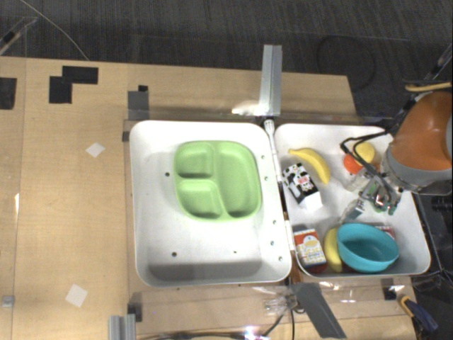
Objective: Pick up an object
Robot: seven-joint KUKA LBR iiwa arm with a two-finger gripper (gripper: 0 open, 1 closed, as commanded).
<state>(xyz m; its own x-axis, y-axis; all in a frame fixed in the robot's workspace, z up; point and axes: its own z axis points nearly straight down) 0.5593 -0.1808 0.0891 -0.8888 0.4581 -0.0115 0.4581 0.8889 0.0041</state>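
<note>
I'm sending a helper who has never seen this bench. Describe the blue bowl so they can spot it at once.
Look at the right-hand white bin, the one that holds the clutter. The blue bowl sits in its near corner, below the gripper, with a yellow item and a small red-and-white carton to its left. It is the only round, open, turquoise thing there.

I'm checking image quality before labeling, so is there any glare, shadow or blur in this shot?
Camera view: glare on the metal post above the bins; soft shadow along the left bin near wall; the hand looks slightly blurred; the green tray and banana are sharp.
</note>
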